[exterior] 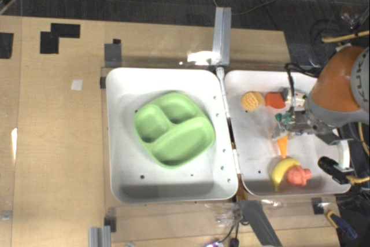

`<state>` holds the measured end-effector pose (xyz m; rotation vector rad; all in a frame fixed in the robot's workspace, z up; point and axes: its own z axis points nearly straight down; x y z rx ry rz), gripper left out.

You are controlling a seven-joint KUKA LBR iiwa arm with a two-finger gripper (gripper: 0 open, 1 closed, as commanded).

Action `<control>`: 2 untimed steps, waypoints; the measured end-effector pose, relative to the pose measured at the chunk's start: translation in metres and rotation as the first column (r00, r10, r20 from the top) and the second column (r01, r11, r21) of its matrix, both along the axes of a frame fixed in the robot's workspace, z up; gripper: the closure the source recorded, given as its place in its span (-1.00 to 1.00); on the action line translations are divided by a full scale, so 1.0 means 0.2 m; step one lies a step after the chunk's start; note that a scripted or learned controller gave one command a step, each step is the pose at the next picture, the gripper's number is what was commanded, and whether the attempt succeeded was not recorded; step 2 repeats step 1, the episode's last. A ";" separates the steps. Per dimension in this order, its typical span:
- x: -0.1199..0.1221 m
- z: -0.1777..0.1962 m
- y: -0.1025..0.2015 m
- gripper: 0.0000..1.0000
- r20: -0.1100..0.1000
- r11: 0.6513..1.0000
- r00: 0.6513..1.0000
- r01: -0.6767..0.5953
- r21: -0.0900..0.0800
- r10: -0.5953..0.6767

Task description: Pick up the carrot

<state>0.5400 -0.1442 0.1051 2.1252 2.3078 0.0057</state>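
Banana and pink toy at right bin front; carrot just behind, small, probably light rigid plastic, tapered and slippery, best gripped mid-body; pincer directly above it, opening indiscernible.

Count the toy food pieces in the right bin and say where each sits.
5, though the arm may hide more: corn and red piece at the far side, carrot mid-bin under the tool, banana and pink piece near the front.
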 end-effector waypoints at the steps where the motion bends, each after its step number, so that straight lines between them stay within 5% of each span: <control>1: 0.32 0.49 0.32 1.00 -0.003 0.945 0.945 0.328 0.000 -0.328; 2: 0.32 0.49 0.32 1.00 -0.003 0.945 0.945 0.328 0.000 -0.328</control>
